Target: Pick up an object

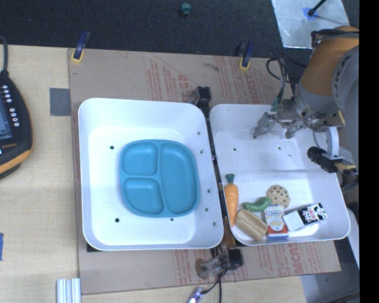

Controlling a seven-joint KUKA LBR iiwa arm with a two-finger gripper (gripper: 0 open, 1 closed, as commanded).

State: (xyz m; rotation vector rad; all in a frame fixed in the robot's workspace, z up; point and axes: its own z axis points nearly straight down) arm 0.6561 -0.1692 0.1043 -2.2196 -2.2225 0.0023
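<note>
Down in the near end of the right bin (240, 122) lie a carrot (231, 197), cookie (278, 195), bread roll (251, 224) and milk carton (307, 216); well apart, the gripper (276, 129) hovers with fingers spread, holding nothing, and a blue plate (159, 177) sits in the left bin (98, 115)

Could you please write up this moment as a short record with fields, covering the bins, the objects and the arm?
left bin: holds a blue divided plate
right bin: objects crowded at its near edge
objects: carrot, bread roll, green piece, cookie, small carton
pincer: open, over the far part of the right bin, nothing between its fingers
task state: no object picked up yet
</note>
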